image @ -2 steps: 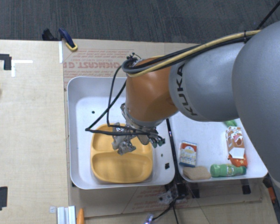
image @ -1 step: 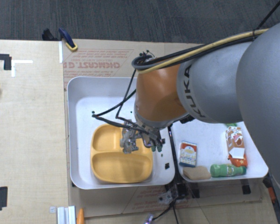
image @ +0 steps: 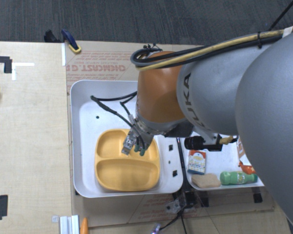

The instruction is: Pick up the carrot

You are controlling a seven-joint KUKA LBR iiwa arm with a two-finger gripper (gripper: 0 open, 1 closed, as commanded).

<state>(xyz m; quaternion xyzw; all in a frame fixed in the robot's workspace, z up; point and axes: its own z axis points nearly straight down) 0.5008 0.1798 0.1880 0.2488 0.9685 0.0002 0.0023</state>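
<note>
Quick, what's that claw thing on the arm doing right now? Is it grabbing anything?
End effector: hanging over the yellow divided plate in the left bin; nothing visible between its fingers, and open or closed cannot be told from this angle.

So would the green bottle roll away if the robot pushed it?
Probably a little. The green bottle lies on its side and looks round, so a nudge could roll it. The bin wall beside it would likely stop it.

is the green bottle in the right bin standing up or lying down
Lying down. The green bottle rests on its side along the floor of the right bin, its length running left to right, next to a tan block.
</note>
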